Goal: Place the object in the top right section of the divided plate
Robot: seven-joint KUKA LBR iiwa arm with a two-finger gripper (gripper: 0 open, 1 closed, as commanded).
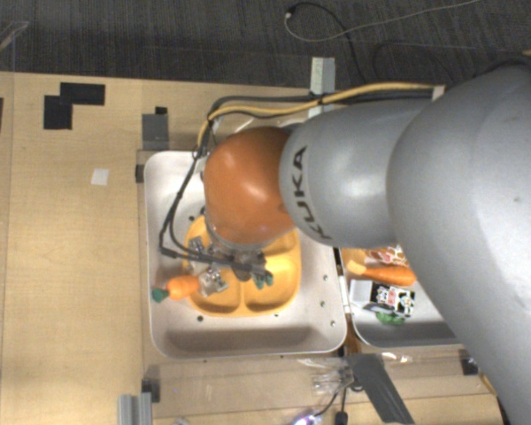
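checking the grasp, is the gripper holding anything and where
Cannot be told: the gripper hangs over the yellow divided plate, near the orange toy carrot, its tip hidden.

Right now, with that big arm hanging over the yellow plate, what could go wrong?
Two risks, as I judge it. The carrot lies at the yellow divided plate's left rim, by the pincer, so a nudge could knock it into the white bin. The arm's orange band also hides much of the plate, so a wrong-section drop would be hard to spot.

Divided plate (283,282) in left bin (248,339).
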